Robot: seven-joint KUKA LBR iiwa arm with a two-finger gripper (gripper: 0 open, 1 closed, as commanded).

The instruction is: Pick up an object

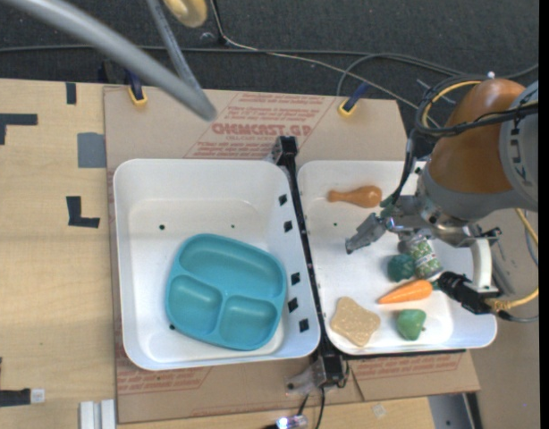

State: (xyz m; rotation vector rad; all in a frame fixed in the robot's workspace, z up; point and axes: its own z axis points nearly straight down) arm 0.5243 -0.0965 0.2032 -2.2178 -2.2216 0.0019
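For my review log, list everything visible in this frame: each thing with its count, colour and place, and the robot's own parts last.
bins: 2, white, side by side on the bench
divided tray: 1, teal, in the left bin
drumstick: 1, tan-orange, upper part of the right bin
carrot: 1, orange, right bin, lower middle
bread slice: 1, beige, right bin, near front edge
green vegetable: 1, green, right bin, front, just below the carrot
dark teal item: 1, right bin, under the end effector; kind unclear
cardboard sheet: 1, brown with red print, beneath the bins
cables: several, black, behind the bins
arm: 1, grey with orange band, over the right bin
end effector: 1, above the dark teal item
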